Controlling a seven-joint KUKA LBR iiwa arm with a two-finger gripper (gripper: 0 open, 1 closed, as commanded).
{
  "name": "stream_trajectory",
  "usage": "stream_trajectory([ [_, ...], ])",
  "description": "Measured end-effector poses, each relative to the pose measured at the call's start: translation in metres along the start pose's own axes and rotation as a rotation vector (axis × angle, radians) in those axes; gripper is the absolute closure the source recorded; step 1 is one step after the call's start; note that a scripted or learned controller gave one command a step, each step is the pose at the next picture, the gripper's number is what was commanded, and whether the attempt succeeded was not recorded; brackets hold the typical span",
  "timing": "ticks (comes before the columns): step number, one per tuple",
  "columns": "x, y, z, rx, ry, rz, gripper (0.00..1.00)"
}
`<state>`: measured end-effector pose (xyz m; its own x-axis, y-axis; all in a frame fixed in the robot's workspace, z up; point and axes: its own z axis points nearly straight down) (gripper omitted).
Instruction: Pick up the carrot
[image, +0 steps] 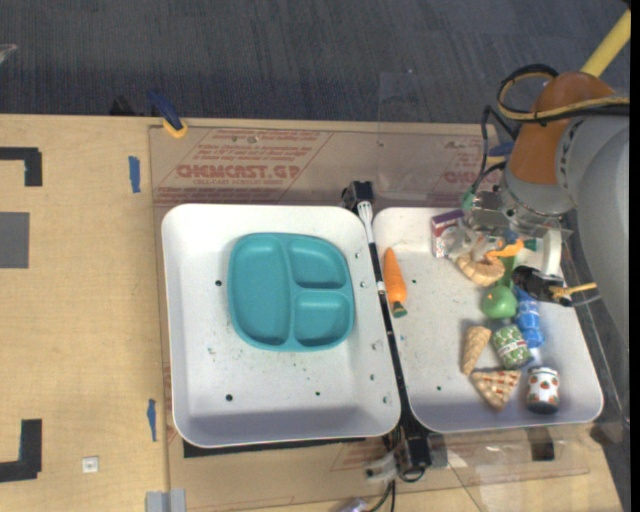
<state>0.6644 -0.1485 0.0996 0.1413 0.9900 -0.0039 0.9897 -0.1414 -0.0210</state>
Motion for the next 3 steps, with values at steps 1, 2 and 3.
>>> stream_trajectory([
  [1,0.057,-0.006,-0.051,-0.024,0.007,0.246,1.0],
  [2,0.056,-0.007,-0.049,-0.021,0.006,0.247,0.0],
  [3,0.042,-0.053,0.007,-0.023,0.006,0.154,0.0],
])
